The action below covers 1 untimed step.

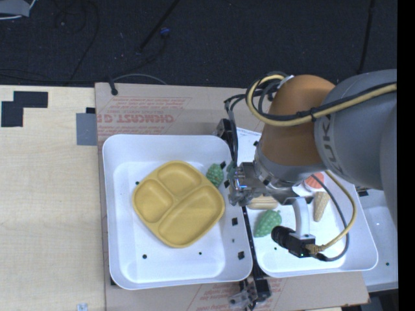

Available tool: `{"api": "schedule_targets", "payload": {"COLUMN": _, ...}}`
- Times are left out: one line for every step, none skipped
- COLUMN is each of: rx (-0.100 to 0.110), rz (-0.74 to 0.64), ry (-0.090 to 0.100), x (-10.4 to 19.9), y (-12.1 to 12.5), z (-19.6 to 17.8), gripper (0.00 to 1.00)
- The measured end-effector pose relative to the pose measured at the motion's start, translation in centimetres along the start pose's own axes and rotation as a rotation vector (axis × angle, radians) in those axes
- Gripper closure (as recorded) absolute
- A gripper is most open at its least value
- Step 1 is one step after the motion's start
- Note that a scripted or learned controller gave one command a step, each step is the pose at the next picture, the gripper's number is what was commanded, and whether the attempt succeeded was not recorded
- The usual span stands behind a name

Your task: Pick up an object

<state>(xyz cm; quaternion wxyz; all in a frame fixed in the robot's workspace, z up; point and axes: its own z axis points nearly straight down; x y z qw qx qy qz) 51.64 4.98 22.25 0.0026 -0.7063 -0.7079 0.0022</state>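
Observation:
My gripper (pixel 238 188) hangs low over the left edge of the right bin (pixel 363 251), close to the wall between the two bins. Just under it lies a pale beige piece (pixel 262 203), with a green bumpy toy (pixel 267 223) in front of that. A second small green toy (pixel 214 172) sits in the left bin (pixel 130 264) beside the gripper. A yellow divided plate (pixel 179 203) lies in the middle of the left bin. The bulky orange-banded wrist hides much of the right bin's back.
A tan cone-shaped toy (pixel 321 205) and a red-and-white piece (pixel 314 181) peek out to the right of the wrist. A black cable plug (pixel 293 242) and yellow hose hang over the right bin's front.

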Motion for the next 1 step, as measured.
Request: {"api": "schedule_targets", "payload": {"rx": -0.004, "rz": -0.003, "ry": 0.000, "x": 5.68, "y": -1.45, "z": -1.01, "gripper": 1.00}}
